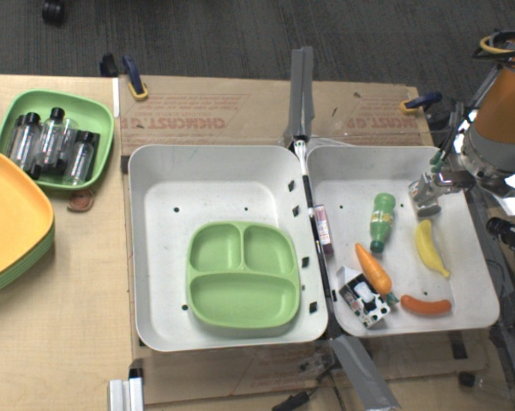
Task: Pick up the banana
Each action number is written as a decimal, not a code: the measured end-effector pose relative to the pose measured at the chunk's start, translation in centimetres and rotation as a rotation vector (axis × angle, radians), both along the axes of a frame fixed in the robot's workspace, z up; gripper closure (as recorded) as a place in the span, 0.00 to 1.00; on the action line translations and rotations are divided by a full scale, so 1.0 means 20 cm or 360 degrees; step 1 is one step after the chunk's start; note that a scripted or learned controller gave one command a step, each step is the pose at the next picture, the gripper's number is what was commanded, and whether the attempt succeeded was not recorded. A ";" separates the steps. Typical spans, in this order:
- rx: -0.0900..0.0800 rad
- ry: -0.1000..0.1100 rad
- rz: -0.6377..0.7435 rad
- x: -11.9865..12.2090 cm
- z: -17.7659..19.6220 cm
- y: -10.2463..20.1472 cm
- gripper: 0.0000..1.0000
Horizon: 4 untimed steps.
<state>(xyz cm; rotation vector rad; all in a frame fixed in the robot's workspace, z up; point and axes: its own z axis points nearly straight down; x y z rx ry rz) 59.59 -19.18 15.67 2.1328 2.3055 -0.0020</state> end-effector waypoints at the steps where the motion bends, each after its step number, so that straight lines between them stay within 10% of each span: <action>1: -0.0001 -0.0002 0.0276 0.20 0.16 0.31 1.00; 2: -0.0001 -0.0003 0.0738 0.32 0.18 0.54 1.00; 3: 0.0002 0.0000 0.1335 0.03 0.12 0.44 1.00; 4: -0.0001 -0.0005 0.1915 0.20 0.41 0.79 1.00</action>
